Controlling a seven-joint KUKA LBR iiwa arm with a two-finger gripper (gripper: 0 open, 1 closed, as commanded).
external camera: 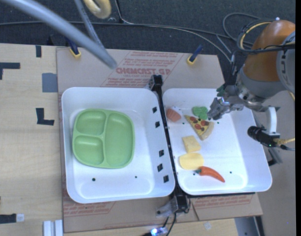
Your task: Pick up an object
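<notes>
The gripper (215,113), its grip state impossible to tell, hangs right of centre beside the green toy (200,112) and pizza slice (200,126), apparently approaching; next comes lowering squarely over one.

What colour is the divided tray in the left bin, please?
Light green; the tray shows plainly in the camera view.

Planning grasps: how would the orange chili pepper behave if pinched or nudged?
The chili pepper looks like a small toy, so probably light and stiff. Its tapered, curved shape may slip from a pinch. Lying flat, it would likely slide or pivot, not roll.
</notes>
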